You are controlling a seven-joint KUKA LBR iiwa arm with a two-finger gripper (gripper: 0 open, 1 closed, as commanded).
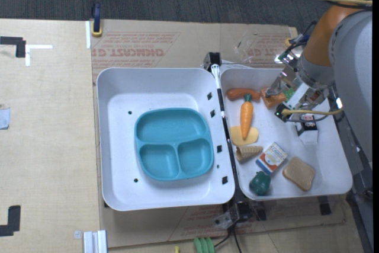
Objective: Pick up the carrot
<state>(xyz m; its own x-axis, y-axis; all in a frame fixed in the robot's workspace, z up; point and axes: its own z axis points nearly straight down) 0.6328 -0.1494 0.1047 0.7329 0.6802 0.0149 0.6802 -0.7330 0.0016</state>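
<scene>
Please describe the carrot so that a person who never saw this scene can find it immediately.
Look in the right white bin, near its left wall. The carrot lies there, green top pointing away, tip on a yellow piece. It is the only tapered bright orange item with green leaves.

Carrot (246, 114) hemmed by sausage (243, 93), yellow slice (244, 136).

carrot (246, 114): orange, green top pointing far, lying flat near left wall of right bin (337, 169), tip on a yellow piece.
</scene>
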